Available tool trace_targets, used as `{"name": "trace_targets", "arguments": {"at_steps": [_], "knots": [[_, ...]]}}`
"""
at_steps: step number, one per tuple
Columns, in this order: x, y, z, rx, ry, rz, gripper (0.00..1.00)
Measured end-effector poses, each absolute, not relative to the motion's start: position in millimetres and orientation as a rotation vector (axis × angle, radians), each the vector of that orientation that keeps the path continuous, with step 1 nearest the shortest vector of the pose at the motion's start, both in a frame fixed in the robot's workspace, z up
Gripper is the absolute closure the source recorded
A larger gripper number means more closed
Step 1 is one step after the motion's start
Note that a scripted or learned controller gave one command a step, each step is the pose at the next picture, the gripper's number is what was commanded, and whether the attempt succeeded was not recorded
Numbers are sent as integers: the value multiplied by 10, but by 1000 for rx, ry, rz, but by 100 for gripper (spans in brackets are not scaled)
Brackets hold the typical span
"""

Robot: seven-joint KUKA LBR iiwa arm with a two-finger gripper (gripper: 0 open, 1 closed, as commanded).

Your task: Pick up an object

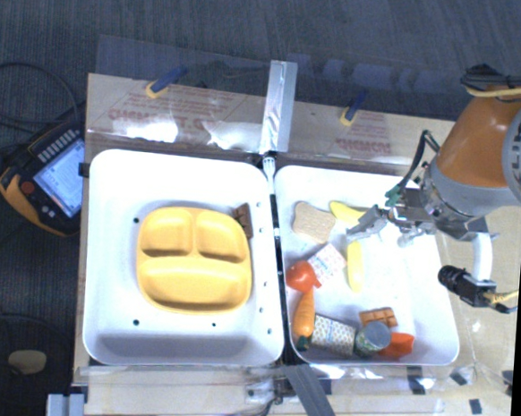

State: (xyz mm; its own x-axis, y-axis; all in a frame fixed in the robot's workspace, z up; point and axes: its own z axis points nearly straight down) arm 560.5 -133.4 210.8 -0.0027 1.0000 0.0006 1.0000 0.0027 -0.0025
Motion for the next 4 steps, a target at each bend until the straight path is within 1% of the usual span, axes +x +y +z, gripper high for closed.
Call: {"name": "trace_targets", "arguments": {"at_steps": [1,2,3,4], "knots": [[5690,-1625,1017,-2431,-2010,-16,0],[5693,-1604,1103,-2425,-2009,-18,100],[5042,-1559,2947,-2187,-2256,3,100],[5042,-1559,2948,-2187,-2256,3,0]]}}
